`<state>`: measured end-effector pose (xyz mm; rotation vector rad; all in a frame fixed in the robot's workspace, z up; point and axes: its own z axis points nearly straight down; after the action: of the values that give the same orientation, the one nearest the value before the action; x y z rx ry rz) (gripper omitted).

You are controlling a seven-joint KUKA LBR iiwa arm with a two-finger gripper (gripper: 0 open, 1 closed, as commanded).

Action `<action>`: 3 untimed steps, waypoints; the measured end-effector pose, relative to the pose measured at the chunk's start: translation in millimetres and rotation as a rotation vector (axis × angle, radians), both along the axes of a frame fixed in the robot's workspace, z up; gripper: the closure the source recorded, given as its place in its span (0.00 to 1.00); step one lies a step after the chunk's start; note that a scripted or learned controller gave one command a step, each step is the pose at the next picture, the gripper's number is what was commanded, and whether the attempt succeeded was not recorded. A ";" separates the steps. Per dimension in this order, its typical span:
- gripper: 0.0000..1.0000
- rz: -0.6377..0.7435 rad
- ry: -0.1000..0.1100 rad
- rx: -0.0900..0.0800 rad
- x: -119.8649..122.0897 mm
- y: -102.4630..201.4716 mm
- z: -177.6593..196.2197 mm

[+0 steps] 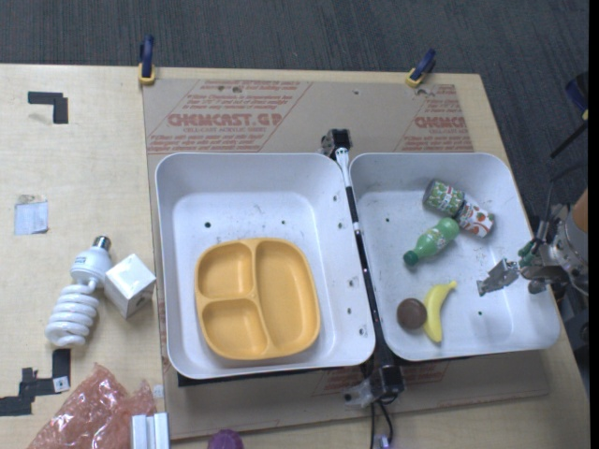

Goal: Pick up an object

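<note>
My pincer [499,278] hangs over the right bin [501,171] near its right wall, above bare floor; I cannot tell its state. The candidates lie to its left: a banana [437,311] touching a brown ball [411,313], a green bottle [431,241], and a labelled can [457,207] whose writing is too small to read. The left bin [182,181] holds a yellow divided tray [255,298]. The board [234,110] beneath reads "CHEMCAST".

Two bins [178,195], one tray [257,297], one bottle [432,240], one banana [437,309].
</note>
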<state>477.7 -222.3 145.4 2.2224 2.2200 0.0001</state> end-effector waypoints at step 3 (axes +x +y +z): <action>0.00 0.000 -0.002 0.000 1.1 21.9 -43.0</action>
<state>478.8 -200.4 102.4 2.2217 2.2184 0.0020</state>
